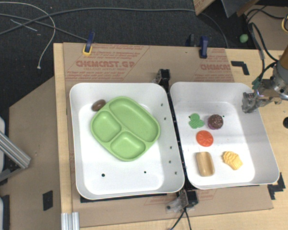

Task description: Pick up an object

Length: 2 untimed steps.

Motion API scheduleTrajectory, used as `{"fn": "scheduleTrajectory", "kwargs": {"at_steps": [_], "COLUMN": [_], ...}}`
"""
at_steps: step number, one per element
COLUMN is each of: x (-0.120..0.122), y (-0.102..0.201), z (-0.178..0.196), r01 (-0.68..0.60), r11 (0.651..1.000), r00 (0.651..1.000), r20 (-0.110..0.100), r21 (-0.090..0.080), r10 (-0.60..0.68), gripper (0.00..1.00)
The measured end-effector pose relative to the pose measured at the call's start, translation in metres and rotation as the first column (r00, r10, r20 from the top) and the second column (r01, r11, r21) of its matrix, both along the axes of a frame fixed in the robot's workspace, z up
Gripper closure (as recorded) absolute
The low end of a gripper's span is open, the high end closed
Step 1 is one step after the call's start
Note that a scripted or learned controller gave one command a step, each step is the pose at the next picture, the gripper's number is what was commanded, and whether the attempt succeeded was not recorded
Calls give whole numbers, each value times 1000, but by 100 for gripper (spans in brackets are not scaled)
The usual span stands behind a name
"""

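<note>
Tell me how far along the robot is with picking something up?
Nothing looks picked up yet. The gripper sits over the upper right rim of the right white bin with no object between its fingers. The green leaf-shaped piece, dark purple round piece, red round piece, tan oblong piece and yellow ridged piece all lie on the bin floor. Reaching, grasping and lifting remain.
</note>
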<state>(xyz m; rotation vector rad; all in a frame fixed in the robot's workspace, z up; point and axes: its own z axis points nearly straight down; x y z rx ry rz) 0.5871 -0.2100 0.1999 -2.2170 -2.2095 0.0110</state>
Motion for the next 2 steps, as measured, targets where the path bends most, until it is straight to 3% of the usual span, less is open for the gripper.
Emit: {"fn": "scheduleTrajectory", "kwargs": {"at_steps": [1,2], "x": [2,-5], "y": [1,-5], "z": [8,-47], "r01": [-4,-3], "r11": [1000,1000], "r00": [1000,1000], "r20": [13,10], "r21": [-3,-2], "r10": [4,3], "gripper": [0,0]}}
